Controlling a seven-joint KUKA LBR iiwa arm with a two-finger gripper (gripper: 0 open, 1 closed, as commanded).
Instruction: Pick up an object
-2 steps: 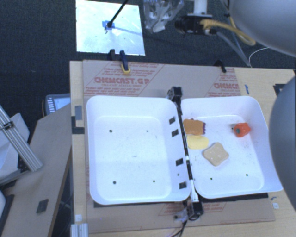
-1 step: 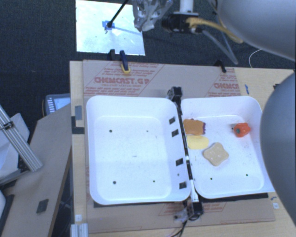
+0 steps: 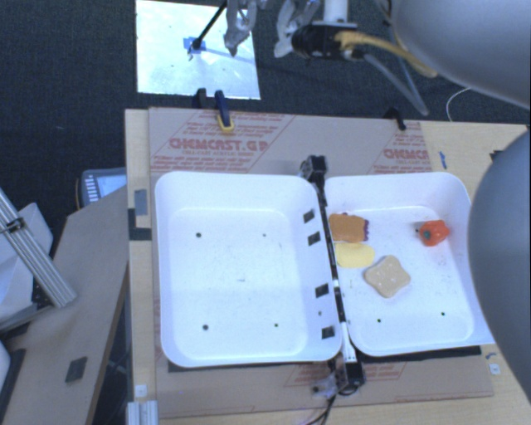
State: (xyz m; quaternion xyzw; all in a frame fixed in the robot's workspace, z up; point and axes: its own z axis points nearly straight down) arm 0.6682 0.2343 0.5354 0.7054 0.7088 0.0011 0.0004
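The right bin (image 3: pixel 415 187) holds several small items. An orange-brown piece with a purple edge (image 3: pixel 348 227) lies near its left wall, and a flat yellow piece (image 3: pixel 354 256) sits just below it. Beside these lie a tan toast slice (image 3: pixel 387 276) and, towards the right, a red-orange pepper (image 3: pixel 431 232). My gripper (image 3: pixel 261 31) hangs high at the top of the view, beyond the far edge of the bench and well away from the bins. It is open, with nothing between its fingers (image 3: pixel 236 25).
The left bin (image 3: pixel 166 249) adjoins the right one along a clipped centre seam (image 3: pixel 325 274). The grey arm body (image 3: pixel 498 249) overlaps the right bin's right side. A shiny sheet (image 3: pixel 178 50) lies behind the bench, and an aluminium rail (image 3: pixel 33 257) stands at the left.
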